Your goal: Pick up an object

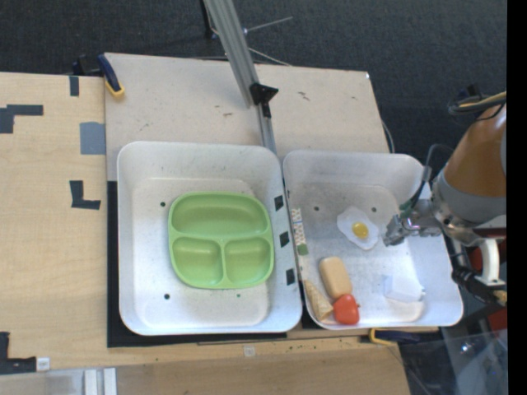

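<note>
Arm: we see the grey arm with its orange band point(486, 159) reaching in over the right edge of the right-hand shallow white bin point(329, 167).
Claw: the two-finger gripper point(394, 235) hangs over the right half of that bin, toward its right wall; we cannot tell how it is set, the tip being small and dark.
Nearest object: a flat white fried-egg toy with a yellow yolk point(359, 228) lies on the bin floor just left of the claw, apart from it as far as we can judge.
Other objects, right bin: a tan bread-roll-shaped piece point(334, 276) sits near the front edge, with a red tomato-like piece point(347, 309) touching its front end; a long tan stick-shaped piece point(316, 296) lies beside them along the left wall. A pale, whitish piece point(403, 290) rests toward the front right corner, in front of the claw.
Left bin point(132, 220): we note a green plastic three-compartment plate point(221, 239) lying flat at its centre.
</note>
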`<state>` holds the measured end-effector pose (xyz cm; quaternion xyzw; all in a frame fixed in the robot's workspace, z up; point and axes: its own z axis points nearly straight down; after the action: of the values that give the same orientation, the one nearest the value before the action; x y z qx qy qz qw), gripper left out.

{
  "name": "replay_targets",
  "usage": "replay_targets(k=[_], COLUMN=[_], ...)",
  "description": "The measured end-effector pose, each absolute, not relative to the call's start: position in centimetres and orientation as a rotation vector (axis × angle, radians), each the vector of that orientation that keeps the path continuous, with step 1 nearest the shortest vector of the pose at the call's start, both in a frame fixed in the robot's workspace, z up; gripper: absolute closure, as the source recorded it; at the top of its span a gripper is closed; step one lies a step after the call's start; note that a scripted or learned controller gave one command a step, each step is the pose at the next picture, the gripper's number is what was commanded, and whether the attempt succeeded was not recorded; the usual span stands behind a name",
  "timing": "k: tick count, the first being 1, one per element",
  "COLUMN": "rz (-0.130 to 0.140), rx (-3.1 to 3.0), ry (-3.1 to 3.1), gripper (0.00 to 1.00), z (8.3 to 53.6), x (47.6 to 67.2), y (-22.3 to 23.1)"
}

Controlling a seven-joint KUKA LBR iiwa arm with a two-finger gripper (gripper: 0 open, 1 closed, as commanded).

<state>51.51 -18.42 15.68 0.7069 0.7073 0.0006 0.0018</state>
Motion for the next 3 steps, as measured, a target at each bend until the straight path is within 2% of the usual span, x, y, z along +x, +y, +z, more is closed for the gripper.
replay_targets(k=[1, 2, 3], rz=[0.002, 0.004, -0.001], rx=[2.217, 2.215, 2.216], ry=[2.222, 2.221, 2.229], gripper=[1.0, 1.0, 1.0], z=[20.1, 26.4, 25.0], x=[51.5, 51.5, 51.9], y=[-17.7, -17.4, -12.3])
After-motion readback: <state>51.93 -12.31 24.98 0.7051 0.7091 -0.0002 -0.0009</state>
